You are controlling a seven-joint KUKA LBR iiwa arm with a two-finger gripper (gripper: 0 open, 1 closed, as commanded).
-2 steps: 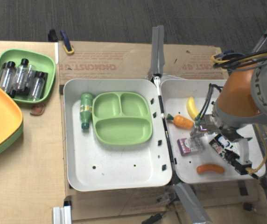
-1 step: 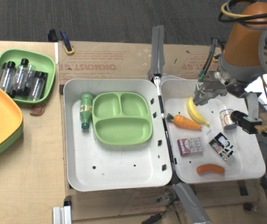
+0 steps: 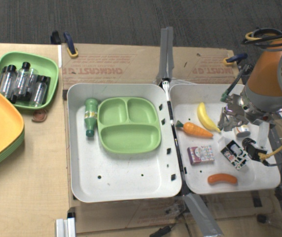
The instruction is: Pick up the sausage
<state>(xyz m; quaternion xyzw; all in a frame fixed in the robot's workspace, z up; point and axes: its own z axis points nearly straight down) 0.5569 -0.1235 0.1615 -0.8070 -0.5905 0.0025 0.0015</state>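
Observation:
The sausage (image 3: pixel 222 179) is an orange-red link lying flat near the front edge of the right bin (image 3: pixel 269 181). My gripper (image 3: pixel 227 121) hangs over the back half of that bin, just right of the banana (image 3: pixel 206 117). It is well behind the sausage and apart from it. Nothing shows in the gripper's grasp.
In the right bin with the sausage are a carrot (image 3: pixel 195 129), a small pink box (image 3: pixel 200 155) and a black-and-white packet (image 3: pixel 234 154). The left bin (image 3: pixel 82 181) holds a green divided plate (image 3: pixel 129 124) and a green bottle (image 3: pixel 90 116). Off to the left stand a green tray of bottles (image 3: pixel 24 80) and yellow plates (image 3: pixel 0 127).

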